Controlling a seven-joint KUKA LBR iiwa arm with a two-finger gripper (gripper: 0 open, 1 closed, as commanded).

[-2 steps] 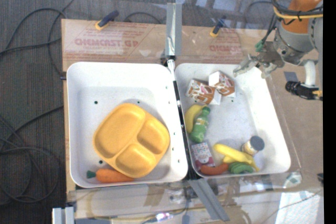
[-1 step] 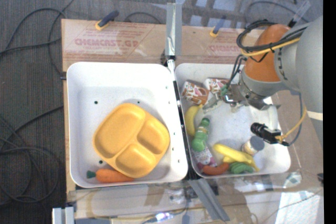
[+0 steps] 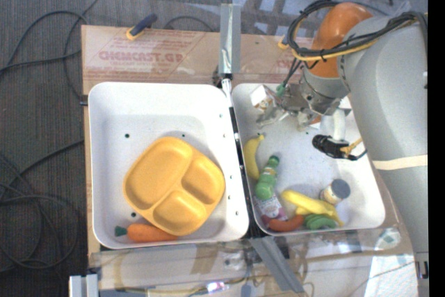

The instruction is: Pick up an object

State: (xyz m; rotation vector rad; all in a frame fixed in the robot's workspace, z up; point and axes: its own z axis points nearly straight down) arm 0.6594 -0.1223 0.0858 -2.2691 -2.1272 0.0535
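Two white bins sit side by side: the left bin (image 3: 104, 122) holds a big yellow divided plate (image 3: 175, 184) with a carrot (image 3: 146, 234) at its near edge, while the right bin (image 3: 375, 209) holds a banana (image 3: 252, 155), a green bottle (image 3: 267, 181) and smaller toys. The gripper (image 3: 288, 108) hangs over that bin's far corner, well apart from the bottle, and its grasp cannot be made out. Likeliest pick is the bottle: probably light, stiff, slick plastic, best pinched across its narrow middle.

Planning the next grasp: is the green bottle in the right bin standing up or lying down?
Lying down. The green bottle rests on its side on the right bin floor, cap toward the far end, beside the banana.
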